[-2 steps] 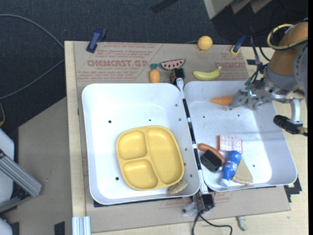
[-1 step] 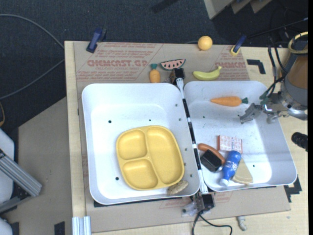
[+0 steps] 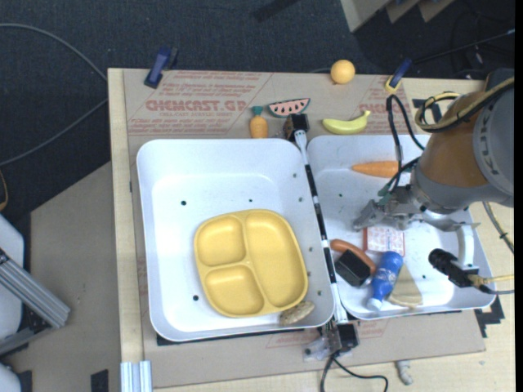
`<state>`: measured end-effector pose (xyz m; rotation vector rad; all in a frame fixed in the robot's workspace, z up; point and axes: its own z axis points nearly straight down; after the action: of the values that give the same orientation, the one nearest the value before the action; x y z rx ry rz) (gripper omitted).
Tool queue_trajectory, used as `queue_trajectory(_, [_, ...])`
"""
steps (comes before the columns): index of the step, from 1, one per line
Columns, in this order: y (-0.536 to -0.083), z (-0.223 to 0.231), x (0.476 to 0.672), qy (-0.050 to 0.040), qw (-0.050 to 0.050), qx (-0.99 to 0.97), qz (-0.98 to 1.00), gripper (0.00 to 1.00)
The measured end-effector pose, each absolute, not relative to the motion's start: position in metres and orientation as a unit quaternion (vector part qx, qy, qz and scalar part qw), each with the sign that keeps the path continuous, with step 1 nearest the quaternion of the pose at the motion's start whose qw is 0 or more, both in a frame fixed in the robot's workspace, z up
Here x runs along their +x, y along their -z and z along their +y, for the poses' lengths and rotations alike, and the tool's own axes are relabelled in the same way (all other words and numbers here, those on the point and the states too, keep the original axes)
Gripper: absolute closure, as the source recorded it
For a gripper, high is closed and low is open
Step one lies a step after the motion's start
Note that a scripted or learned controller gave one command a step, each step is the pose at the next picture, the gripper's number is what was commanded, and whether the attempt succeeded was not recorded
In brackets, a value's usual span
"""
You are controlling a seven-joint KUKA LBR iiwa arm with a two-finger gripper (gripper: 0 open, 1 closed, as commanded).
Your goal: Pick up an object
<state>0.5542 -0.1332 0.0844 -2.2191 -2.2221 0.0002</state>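
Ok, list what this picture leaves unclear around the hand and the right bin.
- Hand: the arm covers it from above, so open or shut is unreadable.
- Patterned packet: its top edge runs under the hand; contact is unclear.
- Carrot: its right end is hidden behind the arm.
- Pale wedge: partly under the blue bottle; too small to identify.

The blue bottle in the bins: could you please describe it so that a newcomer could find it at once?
Start at the right-hand shallow white bin and look along its near edge. The blue plastic bottle with a white cap lies tilted there, between a black block and a pale wedge. It is the bin's one blue item.
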Motion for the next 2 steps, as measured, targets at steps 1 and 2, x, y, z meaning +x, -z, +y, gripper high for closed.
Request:
queue_trajectory(1, [-0.0949,-0.1339,0.5548,0.0005,-0.001,-0.707,-0.707,1.0])
queue_trajectory(2, [-0.0947,-0.1339,0.5546,0.0003,0.0,-0.707,-0.707,0.0])
